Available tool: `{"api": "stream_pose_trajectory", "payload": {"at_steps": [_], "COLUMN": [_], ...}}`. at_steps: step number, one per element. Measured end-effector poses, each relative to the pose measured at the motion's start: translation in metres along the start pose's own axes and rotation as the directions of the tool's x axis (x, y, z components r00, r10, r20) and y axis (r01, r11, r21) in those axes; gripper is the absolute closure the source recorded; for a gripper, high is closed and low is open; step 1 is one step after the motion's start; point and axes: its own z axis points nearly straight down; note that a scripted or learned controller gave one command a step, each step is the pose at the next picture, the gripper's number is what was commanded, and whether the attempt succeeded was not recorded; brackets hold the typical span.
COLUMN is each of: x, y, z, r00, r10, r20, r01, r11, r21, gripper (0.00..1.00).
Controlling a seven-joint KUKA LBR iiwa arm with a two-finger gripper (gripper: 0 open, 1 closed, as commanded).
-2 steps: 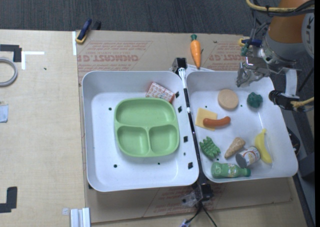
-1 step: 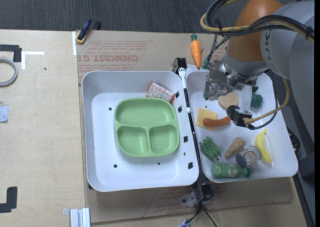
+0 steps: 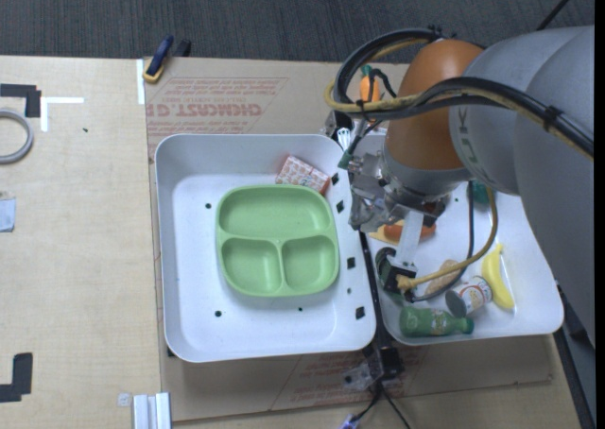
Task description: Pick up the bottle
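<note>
The pincer (image 3: 369,214) hangs below the grey arm (image 3: 529,125) and its orange band (image 3: 430,101), over the left part of the right bin (image 3: 534,257), close to the wall where the two bins meet. The wrist body covers it from above, so it cannot be told whether it is open or closed. Nothing is seen gripped in it.

Nearest the camera, the bottle (image 3: 435,323) lies on its side along the near wall of the right bin. It is green with a pale label, and its long axis runs left to right. It is apart from the pincer, on the near side of it.

Just beyond the bottle's right end sits a small can (image 3: 470,299) with a red and white label. A yellow banana (image 3: 499,281) lies just to the right of the can.

Farther in, an orange item (image 3: 395,229) shows partly under the wrist; its shape cannot be told. A small green item (image 3: 479,194) shows beside the arm, toward the far side of the same bin.

The left bin (image 3: 163,229) holds a green divided plate (image 3: 279,240) with three compartments, set flat near the middle. A small red-patterned packet (image 3: 302,172) lies at the plate's far edge, against the far wall.

Both bins rest on a cardboard sheet (image 3: 217,101) with red print. Beyond the sheet's far left corner, a blue and yellow tool (image 3: 159,57) lies at the edge of the bench (image 3: 76,248).
</note>
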Motion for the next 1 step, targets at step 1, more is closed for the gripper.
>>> {"api": "stream_pose_trajectory", "payload": {"at_steps": [1], "x": [0.0562], "y": [-0.0437], "z": [-0.0282], "r00": [0.950], "r10": [0.311], "r20": [0.000], "r01": [-0.311], "r11": [0.950], "r21": [-0.001], "gripper": [1.00]}}
